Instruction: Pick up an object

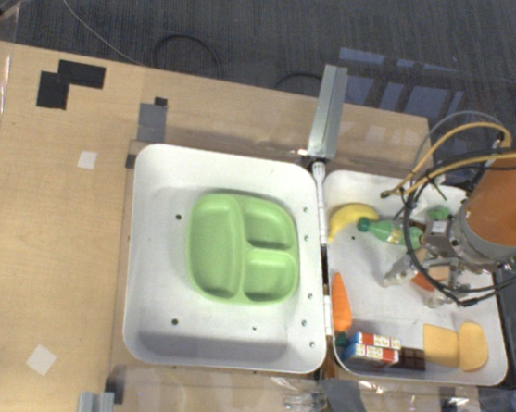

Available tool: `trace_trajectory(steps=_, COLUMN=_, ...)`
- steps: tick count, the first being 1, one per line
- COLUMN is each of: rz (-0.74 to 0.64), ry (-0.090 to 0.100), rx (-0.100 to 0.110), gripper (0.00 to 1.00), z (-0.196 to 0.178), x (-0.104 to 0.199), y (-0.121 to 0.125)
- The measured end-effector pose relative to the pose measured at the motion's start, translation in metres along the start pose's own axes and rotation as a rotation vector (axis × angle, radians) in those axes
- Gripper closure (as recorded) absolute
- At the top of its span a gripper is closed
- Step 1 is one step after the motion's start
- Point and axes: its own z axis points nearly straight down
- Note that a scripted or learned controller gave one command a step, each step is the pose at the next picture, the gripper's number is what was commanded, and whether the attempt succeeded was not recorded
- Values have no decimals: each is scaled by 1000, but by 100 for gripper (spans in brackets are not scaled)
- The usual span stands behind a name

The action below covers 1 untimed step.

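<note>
- Two shallow white bins sit side by side on the wooden bench (38,248): the left bin (145,326) and the right bin (490,369), touching along a shared middle edge.
- One green divided plate (242,248) lies near the centre of the left bin, with three compartments showing.
- The grey arm (510,208), with its orange band, reaches in over the right bin's far right part, trailing black and yellow cables.
- The gripper (426,269) hangs low over the middle of the right bin; its metal fingers (397,273) stand spread apart, and nothing sits clearly between them.
- A small red-orange object (424,284) lies just beneath the gripper; too little of it shows to say what it is or whether it is touched.
- A yellow banana (350,215) lies in the right bin's far left corner, well to the left of the gripper.
- A green bottle-like object (384,230) lies just beside the banana, between it and the gripper.
- An orange carrot (341,302) lies along the right bin's left edge, apart from the gripper.
- A small printed box (378,350) rests against the near edge, towards the near left corner.
- A tan, bread-like object (455,346) lies near the near right corner, nearer the viewer than the gripper.
</note>
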Motion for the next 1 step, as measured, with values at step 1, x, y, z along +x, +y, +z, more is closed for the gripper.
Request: trace_trajectory(steps=1, rz=-38, ry=-1, rx=-4, gripper=0, z=3, x=10, y=-64)
